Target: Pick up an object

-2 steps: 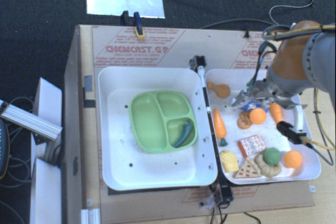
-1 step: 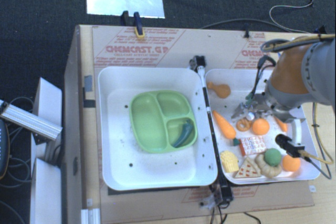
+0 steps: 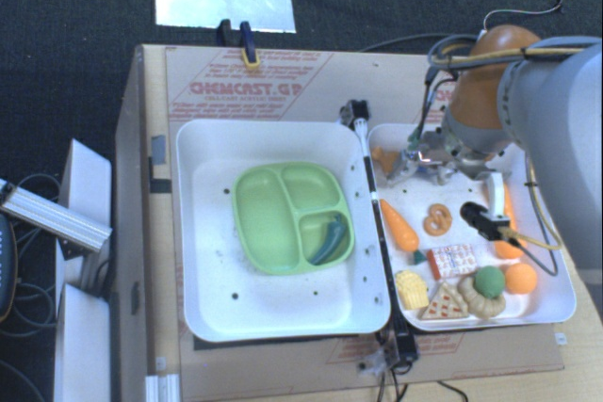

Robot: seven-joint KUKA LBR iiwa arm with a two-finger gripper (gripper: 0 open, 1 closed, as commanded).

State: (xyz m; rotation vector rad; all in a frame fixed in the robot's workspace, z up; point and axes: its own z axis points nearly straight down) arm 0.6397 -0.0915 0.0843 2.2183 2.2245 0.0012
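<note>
Pincer (image 3: 421, 160) state unclear, low in right bin (image 3: 562, 297) of toy food, green plate (image 3: 283, 202) in left bin (image 3: 203, 297)

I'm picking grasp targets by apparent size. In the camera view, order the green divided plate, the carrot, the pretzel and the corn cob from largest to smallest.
1. green divided plate, by far the largest
2. carrot
3. corn cob
4. pretzel

The corn cob and the pretzel look close in size, so their order is unsure.
</note>
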